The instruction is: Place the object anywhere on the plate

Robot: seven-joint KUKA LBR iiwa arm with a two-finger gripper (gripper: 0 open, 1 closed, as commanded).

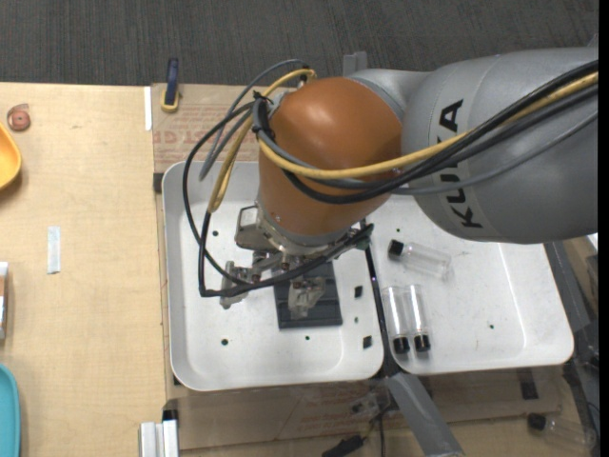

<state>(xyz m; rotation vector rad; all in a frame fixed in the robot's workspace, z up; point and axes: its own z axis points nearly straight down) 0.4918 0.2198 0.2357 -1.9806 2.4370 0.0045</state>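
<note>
A dark grey square plate [322, 310] lies flat in the left white bin [190, 350], near the bin's right wall. My gripper [304, 298] hangs straight over the plate's middle, low and close to its surface. The orange wrist band and loops of black and yellow cable hide most of the bin's centre. Whatever sits at the gripper's tip is too small and shaded to make out. In the right bin [514, 341], two clear tubes with black caps [409, 320] lie side by side near the front left, and a third clear tube [419, 258] lies farther back.
The wooden bench at left carries an orange dish edge [6, 160], a small pink disc [17, 117], a white strip [53, 250] and a teal edge [6, 412]. A blue-handled tool [172, 82] lies behind the left bin. The grey arm spans the right bin's back.
</note>
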